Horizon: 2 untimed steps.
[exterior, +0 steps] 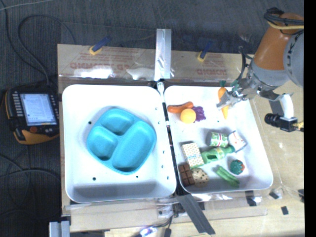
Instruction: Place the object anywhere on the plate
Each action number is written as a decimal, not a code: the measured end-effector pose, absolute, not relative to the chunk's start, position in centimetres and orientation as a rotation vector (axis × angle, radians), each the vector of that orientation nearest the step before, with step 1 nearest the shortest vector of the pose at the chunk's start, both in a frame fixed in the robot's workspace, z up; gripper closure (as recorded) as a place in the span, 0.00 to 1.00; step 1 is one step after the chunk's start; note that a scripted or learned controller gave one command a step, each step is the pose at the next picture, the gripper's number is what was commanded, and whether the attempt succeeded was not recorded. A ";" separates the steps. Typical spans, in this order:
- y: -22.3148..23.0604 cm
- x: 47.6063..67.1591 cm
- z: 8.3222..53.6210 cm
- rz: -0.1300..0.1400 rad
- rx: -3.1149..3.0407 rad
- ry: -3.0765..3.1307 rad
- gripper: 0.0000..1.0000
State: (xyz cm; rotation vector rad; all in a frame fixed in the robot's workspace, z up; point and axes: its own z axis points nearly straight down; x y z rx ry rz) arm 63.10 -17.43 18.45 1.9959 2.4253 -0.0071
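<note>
A blue three-compartment plate [121,141] lies in the left white bin [74,181]. My gripper [230,97] is over the far right corner of the right bin [261,147]. A slim orange toy like a carrot [225,111] sticks out above and below the fingers, which look shut on it. It hangs just above the bin floor, far to the right of the plate. The grey arm with its orange band [274,48] comes in from the upper right.
The right bin holds several toy foods: an orange pepper [179,106], an orange ball [187,115], purple grapes [199,113], a green can [217,139], a green bottle [215,154], a cracker box [192,154]. A ridge [166,132] divides the bins.
</note>
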 end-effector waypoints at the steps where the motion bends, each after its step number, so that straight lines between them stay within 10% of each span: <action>1: -11.9 64.5 19.4 -0.003 1.875 2.520 1.00; 2: -3.4 65.1 19.5 -0.002 1.875 2.522 1.00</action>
